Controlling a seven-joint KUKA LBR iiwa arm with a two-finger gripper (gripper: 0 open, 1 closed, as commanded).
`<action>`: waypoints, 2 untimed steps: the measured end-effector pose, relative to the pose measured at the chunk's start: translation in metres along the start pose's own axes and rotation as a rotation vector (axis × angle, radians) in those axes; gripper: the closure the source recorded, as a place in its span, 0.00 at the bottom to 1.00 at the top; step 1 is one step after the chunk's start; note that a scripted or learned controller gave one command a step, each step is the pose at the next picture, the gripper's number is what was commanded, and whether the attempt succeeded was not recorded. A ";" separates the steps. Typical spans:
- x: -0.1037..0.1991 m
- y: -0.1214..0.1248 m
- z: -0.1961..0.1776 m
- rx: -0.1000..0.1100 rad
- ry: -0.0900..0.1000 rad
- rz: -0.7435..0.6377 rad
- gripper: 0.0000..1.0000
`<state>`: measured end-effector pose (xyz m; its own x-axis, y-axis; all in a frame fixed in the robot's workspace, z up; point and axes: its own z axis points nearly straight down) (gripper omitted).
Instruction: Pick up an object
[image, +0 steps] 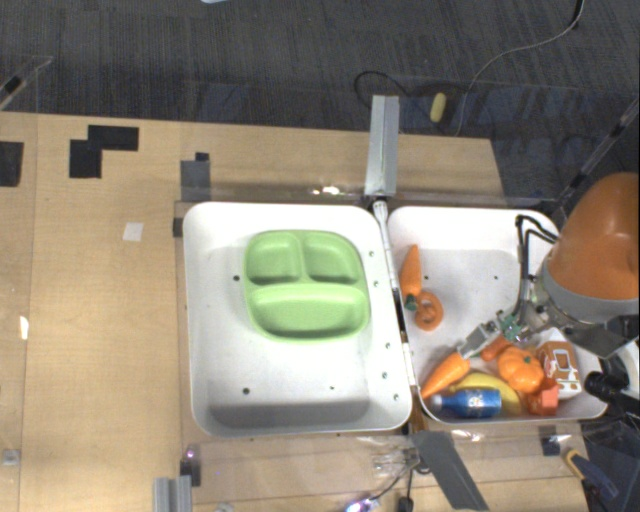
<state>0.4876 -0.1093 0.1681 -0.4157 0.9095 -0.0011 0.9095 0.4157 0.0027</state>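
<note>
low in the right bin (450, 230), hand (497, 335) among toy food (520, 372); grip state unclear

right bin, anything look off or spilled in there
Nothing spilled or damaged. The toys are just heaped unevenly in the right bin: carrot, blue can and banana crowd its near corner by the gripper. The green tray sits squarely.
</note>
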 end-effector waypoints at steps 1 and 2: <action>0.002 0.022 -0.013 0.000 0.001 -0.167 0.00; -0.010 0.014 0.078 -0.008 -0.005 -0.159 0.00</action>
<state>0.5049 -0.1130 0.0900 -0.5546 0.8321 -0.0070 0.8320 0.5547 0.0105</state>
